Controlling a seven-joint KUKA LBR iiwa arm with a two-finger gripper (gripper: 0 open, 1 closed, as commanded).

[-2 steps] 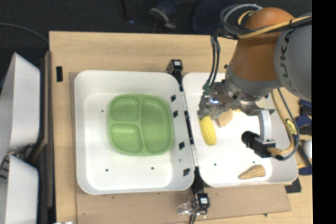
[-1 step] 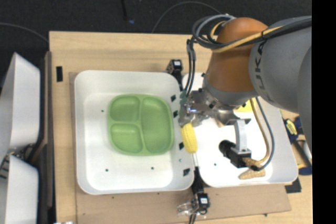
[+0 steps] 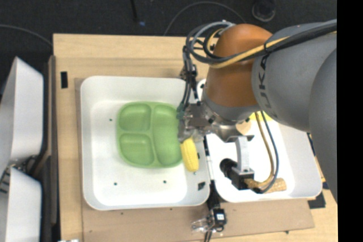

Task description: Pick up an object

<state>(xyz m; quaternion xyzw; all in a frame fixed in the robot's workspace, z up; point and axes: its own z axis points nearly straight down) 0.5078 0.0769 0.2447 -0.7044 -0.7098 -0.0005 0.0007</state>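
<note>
Gripper point(image 3: 188, 128) hangs at the green plate's point(image 3: 144, 134) right edge, apparently positioned for the adjoining yellow corn point(image 3: 190, 156); whether it is open cannot be told.

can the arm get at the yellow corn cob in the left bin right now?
Probably yes. The corn cob lies uncovered in the left bin, beside the green divided plate near the right wall. The arm's wrist hangs right above it. That wall and the plate edge may crowd the tool.

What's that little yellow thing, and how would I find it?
Start at the left white plastic bin. A green divided plastic plate lies inside; beside its lower right corner sits a small yellow toy corn cob, the one yellow item in that bin.
</note>
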